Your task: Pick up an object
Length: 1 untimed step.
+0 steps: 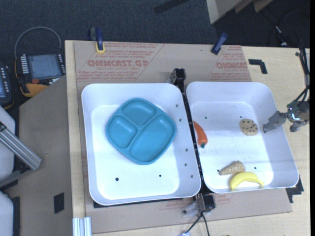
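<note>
Claw [289, 118] at right edge of frame, over right rim of right bin [275, 146]; finger state cannot tell, nothing seen between them. Right bin contents: cookie [248, 127] upper centre, nearest claw yet apart; carrot [200, 133] against left wall; banana [245, 180] at lower edge, tan pastry-like piece [232, 168] just above it, touching. Left bin [98, 176] holds blue divided plate [141, 130], tilted diagonally, centre-left of frame. Both bins on counter [74, 107].

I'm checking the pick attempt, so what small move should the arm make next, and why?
Probably slide the gripper left, further over the right bin, toward the cookie. The gripper sits at the bin's right rim, and the cookie is the nearest object, lying apart from the others.
</note>
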Tool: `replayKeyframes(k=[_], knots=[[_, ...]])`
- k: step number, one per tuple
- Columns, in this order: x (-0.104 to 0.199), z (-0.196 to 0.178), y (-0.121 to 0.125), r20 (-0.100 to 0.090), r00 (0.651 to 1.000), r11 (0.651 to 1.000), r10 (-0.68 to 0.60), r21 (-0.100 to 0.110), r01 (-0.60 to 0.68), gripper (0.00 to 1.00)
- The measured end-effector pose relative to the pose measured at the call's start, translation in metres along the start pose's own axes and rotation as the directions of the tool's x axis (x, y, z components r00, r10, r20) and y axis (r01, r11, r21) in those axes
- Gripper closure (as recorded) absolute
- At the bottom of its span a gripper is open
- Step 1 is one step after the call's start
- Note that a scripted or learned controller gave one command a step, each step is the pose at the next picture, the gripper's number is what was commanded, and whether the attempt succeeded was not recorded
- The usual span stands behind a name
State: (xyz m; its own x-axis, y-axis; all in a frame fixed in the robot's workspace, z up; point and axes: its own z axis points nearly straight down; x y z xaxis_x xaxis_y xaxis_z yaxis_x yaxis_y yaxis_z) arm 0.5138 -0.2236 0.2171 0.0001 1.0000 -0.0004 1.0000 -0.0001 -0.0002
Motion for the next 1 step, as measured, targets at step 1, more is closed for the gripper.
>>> replayKeyframes(k=[1], knots=[[0.0013, 0.0625, -0.0049, -0.003, 1.0, 1.0, 0.001, 0.006, -0.001, 0.0]])
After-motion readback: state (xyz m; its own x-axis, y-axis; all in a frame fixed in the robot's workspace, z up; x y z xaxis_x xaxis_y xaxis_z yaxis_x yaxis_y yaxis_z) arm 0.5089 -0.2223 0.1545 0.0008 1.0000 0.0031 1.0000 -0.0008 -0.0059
